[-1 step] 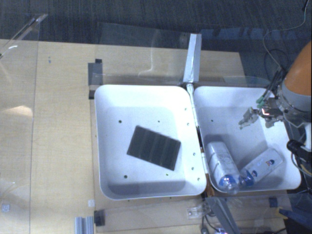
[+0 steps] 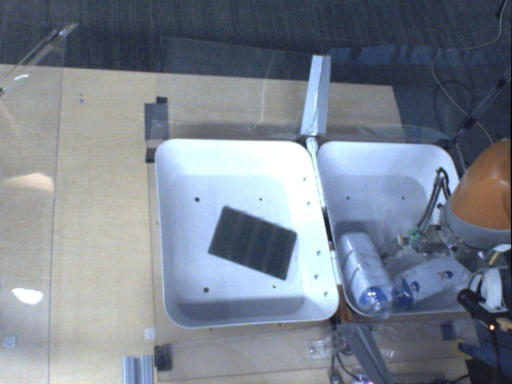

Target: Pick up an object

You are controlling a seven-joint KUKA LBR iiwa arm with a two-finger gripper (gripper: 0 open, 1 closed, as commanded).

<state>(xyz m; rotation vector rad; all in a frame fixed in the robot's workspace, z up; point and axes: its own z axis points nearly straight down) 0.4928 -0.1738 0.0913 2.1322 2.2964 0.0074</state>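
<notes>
camera view looks down on a pale wooden counter (image 2: 80, 214) with two white bins side by side. the left bin (image 2: 180, 166) holds a dark ribbed rectangular pad (image 2: 253, 242), tilted, near its centre. the right bin (image 2: 376, 166) holds two clear plastic bottles with blue caps: one (image 2: 364, 269) at about 7 o'clock in the bin, the other (image 2: 424, 282) at about 5 o'clock, their caps nearly meeting. the arm (image 2: 484, 194) reaches in from 3 o'clock, and the pincer (image 2: 424, 242) sits just above the bottles; whether it is apart or together, i cannot tell.
</notes>
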